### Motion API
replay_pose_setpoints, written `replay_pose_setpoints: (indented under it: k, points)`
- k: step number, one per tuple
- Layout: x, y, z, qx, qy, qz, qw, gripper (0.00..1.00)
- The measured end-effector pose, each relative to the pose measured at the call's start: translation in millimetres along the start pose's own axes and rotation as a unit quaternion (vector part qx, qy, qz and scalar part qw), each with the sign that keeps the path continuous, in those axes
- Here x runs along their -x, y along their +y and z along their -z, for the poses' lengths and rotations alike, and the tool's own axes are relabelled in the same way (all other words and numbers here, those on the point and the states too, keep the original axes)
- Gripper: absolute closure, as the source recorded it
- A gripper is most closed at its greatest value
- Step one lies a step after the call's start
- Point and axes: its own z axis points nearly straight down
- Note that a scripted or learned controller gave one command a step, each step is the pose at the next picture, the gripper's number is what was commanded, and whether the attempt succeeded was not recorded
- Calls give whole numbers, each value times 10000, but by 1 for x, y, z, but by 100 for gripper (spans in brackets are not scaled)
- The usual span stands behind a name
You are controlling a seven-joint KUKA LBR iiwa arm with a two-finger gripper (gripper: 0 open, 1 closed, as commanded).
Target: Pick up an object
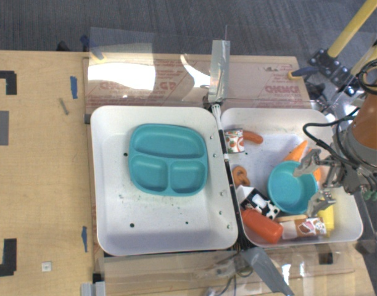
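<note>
Gripper (319, 180) low over the right bin (352, 227), at the right rim of a teal bowl (291, 189).
Its fingers stand apart, one near the bowl's upper rim, one near the lower, clamping nothing. Crowding the bowl: a carrot (297, 150) above, a yellow piece (327, 215) and a carton (306, 227) below, a red block (261, 225) and a black-and-white toy (260, 203) at lower left. The left bin (108, 165) holds a teal tray (168, 159).
</note>
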Motion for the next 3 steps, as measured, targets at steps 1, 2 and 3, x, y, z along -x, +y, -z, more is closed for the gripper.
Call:
replay_pose_setpoints:
  k: [1,2,3]
  points:
    - [43,-28,-107,-26,-92,650,9978,0]
    - [177,-17,-113,17,7,636,9980,0]
    - [123,-44,-121,-7,-43,-270,9996,0]
